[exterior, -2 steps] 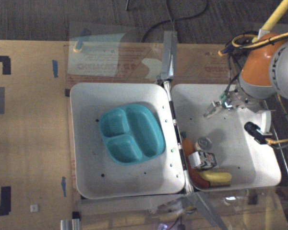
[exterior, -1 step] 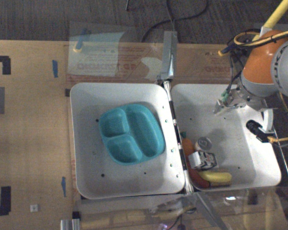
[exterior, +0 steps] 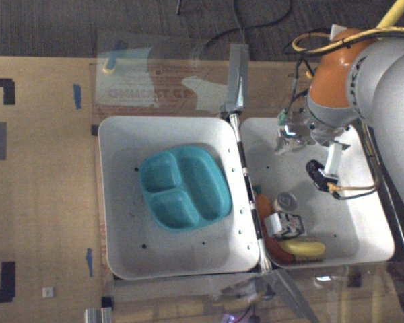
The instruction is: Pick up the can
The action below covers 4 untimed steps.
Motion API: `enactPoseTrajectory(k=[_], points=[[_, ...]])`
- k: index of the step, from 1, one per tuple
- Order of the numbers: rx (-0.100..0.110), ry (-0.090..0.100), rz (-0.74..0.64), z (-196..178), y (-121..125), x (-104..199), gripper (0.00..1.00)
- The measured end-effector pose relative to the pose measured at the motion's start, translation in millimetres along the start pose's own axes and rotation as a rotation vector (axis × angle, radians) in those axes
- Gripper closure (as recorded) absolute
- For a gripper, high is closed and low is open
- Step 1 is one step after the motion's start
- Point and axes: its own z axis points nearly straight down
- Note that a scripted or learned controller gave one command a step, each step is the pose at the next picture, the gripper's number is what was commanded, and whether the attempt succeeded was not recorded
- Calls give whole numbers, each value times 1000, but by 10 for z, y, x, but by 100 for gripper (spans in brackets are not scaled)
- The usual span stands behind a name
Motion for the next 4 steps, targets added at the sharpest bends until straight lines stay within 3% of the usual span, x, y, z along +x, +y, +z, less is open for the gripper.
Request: enactPoseTrajectory(k=[1,2,3,4], points=[[1,0,47,-198,-188,-723,100],[2,-1,263,-672,-75,201,100],[3,-2,490,-1674,83,1173,100],[3,-3,490,-1671,82,1173,0]])
